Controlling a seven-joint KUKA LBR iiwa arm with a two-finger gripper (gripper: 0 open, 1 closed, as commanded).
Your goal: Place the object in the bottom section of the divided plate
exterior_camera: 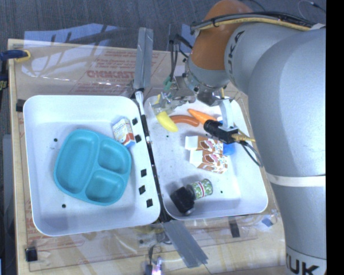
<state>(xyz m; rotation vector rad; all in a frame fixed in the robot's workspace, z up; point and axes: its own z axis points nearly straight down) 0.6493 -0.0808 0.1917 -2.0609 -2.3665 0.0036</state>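
— So where was the gripper?
— Over the far left corner of the right bin, just above a yellow banana-like piece. I couldn't tell whether it was spread or closed.
— And the divided plate?
— Blue, lying flat in the left bin, with a small carton at its far right edge.
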